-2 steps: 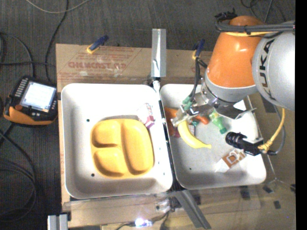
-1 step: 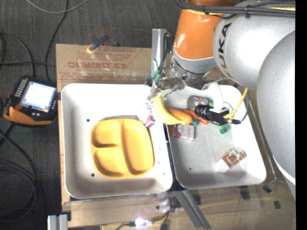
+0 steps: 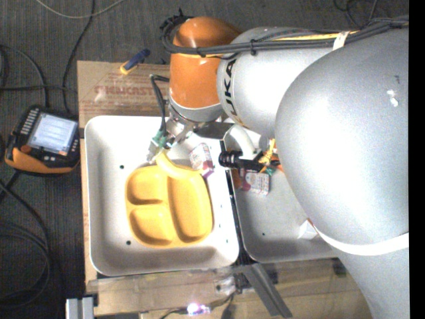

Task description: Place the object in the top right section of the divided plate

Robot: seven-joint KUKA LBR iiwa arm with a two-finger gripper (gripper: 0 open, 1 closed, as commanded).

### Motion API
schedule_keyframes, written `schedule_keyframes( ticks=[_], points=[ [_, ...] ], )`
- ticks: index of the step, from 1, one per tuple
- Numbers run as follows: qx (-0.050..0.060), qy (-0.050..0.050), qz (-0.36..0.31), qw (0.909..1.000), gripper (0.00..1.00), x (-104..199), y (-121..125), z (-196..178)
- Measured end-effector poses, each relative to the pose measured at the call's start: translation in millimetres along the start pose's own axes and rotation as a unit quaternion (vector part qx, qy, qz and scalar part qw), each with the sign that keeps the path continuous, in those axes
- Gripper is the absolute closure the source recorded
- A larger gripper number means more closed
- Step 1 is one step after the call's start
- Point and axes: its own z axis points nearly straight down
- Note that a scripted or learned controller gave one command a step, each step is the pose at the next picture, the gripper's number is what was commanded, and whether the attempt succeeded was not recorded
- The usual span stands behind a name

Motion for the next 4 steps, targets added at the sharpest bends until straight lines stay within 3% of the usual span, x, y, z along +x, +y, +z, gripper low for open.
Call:
schedule_keyframes(
  ticks=[1, 2, 3, 4],
  points=[
    [-0.001, -0.001, 0.002, 1.0000, 1.00, -6, -81, -100],
    [0.000, -0.001, -0.057, 0.9984, 1.00, 16, -6, -47],
    [0.000, -0.001, -0.057, 0.9984, 0.00, 16, -6, -47],
    [0.000, 0.001, -0.009, 1.0000, 0.00, 52, -5, -7]
  ],
)
